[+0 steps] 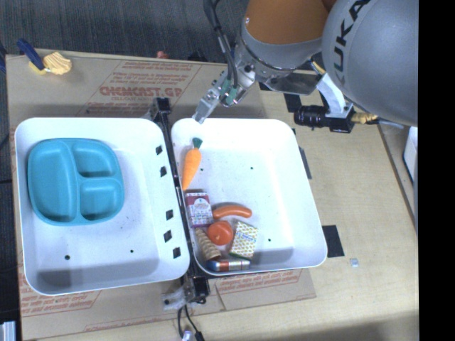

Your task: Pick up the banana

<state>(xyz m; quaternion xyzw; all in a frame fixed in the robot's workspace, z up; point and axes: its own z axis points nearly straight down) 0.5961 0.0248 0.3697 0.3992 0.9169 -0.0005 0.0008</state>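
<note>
My gripper hangs over the back left corner of the right bin, just above its rear rim. The grey arm with its orange band comes down from the top right. Below the gripper, an orange carrot with a green top lies along the bin's left wall. I see nothing yellow and banana-shaped among the items in either bin. A small yellow object with a blue handle lies on the bench at the far top left, outside the bins.
At the right bin's front left lie a small box, a sausage, a red tomato, a checked packet, a cone and a marker. The left bin holds a blue divided plate.
</note>
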